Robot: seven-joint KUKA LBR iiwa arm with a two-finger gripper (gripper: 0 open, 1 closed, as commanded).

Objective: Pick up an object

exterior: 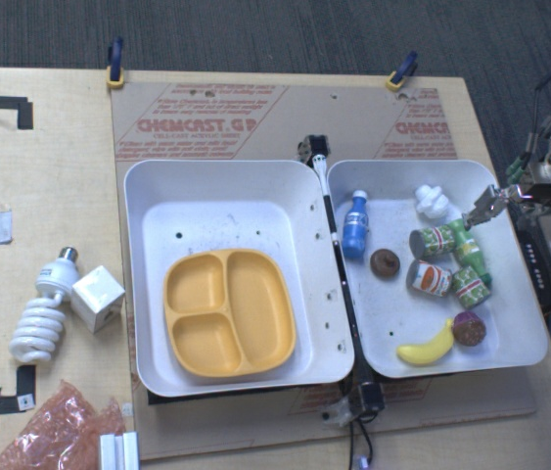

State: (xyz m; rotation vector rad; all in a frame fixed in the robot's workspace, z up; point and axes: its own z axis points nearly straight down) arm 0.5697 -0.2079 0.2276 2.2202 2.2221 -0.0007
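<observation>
In the right bin (510, 346) sit a blue bottle (355, 223), brown puck (385, 262), white lump (432, 201), green-labelled cans (454, 253), red-labelled can (430, 278) and banana (426, 347); gripper (483, 209) over the bin's right rim, just beside the green cans, fingers slightly apart, nothing between them; yellow divided tray (228, 311) in left bin (158, 189)

**Gripper poised at rim of cluttered right bin**

The gripper (487, 207) hangs at the right bin's (520, 336) 2 o'clock rim, just beside a green can (437, 240). Inside lie a blue bottle (355, 225) at 10 o'clock, a banana (426, 346) at 6. A yellow divided plate (228, 311) sits in the left bin (158, 189).
</observation>
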